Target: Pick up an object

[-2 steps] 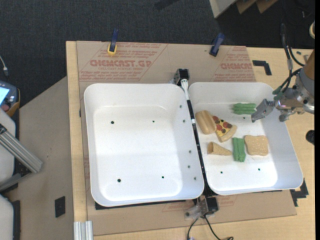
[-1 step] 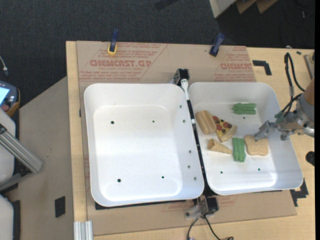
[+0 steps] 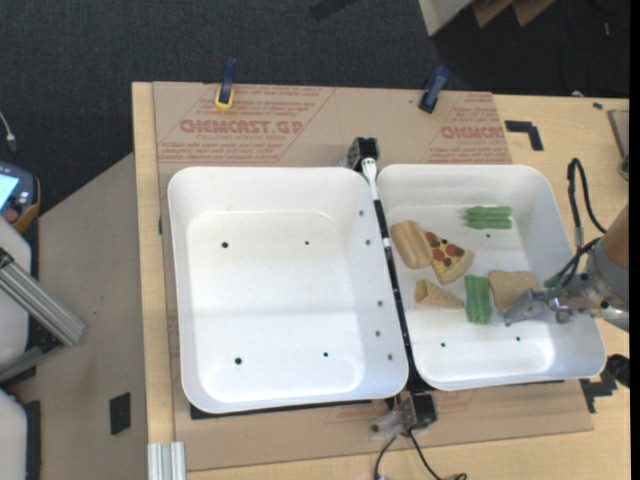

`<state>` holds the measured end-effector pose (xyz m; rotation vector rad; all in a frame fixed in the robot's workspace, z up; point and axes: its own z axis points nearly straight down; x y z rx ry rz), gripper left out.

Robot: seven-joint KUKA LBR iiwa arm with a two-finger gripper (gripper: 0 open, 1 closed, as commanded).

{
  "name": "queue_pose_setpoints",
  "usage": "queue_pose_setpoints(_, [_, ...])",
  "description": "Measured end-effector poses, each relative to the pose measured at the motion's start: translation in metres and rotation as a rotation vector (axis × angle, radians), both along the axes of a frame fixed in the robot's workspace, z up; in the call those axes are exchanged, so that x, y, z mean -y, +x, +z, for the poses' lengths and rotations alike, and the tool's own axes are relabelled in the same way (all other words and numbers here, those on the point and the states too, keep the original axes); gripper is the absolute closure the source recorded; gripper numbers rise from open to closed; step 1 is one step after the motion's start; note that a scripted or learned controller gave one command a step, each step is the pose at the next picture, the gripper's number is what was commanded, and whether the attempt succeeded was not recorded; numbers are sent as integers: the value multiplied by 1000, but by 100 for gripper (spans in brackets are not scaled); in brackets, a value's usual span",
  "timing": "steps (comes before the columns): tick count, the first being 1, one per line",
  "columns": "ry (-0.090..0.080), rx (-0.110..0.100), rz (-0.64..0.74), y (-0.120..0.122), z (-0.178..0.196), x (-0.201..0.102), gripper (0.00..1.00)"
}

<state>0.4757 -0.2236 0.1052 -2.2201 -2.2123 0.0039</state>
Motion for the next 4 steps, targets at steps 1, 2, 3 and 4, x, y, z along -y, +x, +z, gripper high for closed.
queue_pose_setpoints(1, [-4, 9, 6, 27, -21, -15, 0])
queue_pose_setpoints(2, [-5, 12, 9, 79, -20, -57, 0])
queue_pose_setpoints(3, [4, 7, 3, 53, -20, 0, 0])
queue_pose_setpoints(4, [2, 10, 10, 138, -21, -5, 0])
